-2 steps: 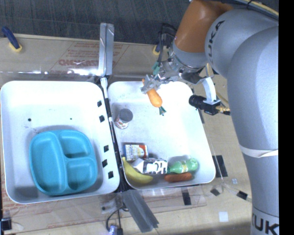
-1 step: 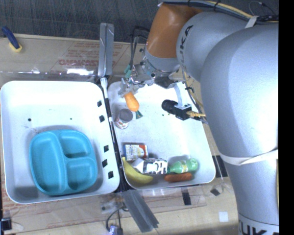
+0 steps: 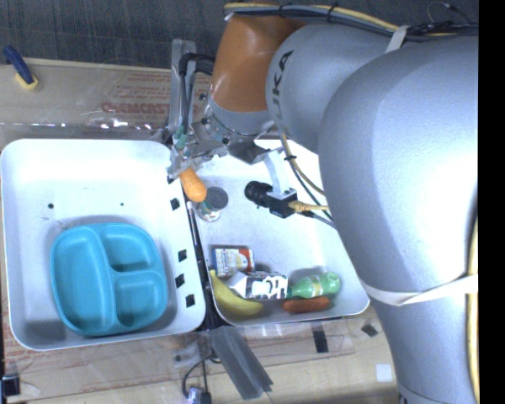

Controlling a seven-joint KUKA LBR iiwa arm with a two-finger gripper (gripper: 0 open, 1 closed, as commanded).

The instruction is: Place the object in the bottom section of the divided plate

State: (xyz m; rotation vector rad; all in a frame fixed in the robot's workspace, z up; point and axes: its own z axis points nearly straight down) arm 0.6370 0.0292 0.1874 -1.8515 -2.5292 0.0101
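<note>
Looming closest to the lens, the grey arm (image 3: 396, 167) is reaching in over the right bin (image 3: 341, 251), its orange band (image 3: 244, 61) sitting above the wrist. At its tip the end effector (image 3: 188, 168) is hanging right over the ridge where the two white bins meet, and a small orange object (image 3: 194, 187) is sitting at its fingertips. It looks pinched there, though the view is too coarse to be sure the fingers are truly closing on it rather than just touching it from above.

Taking the blue divided plate (image 3: 109, 278) as the landmark: it is lying in the left bin (image 3: 34, 192), and the orange object is hovering above and to the right of it, well apart, just past the plate's bin wall. Further right of the plate, in the other bin, a banana (image 3: 231, 300), a small carton (image 3: 232, 261), a green item (image 3: 313, 286) and a red one (image 3: 307, 305) are crowding the near edge.

Judging by its size and rounded, carrot-like shape, the orange object is probably light and fairly stiff, likely a smooth plastic toy, so it may be slippery and prone to rolling or pivoting. Gripping across its thicker middle, rather than a tapering end, is looking like the safer hold for carrying it to the plate's bottom section (image 3: 80, 280).
</note>
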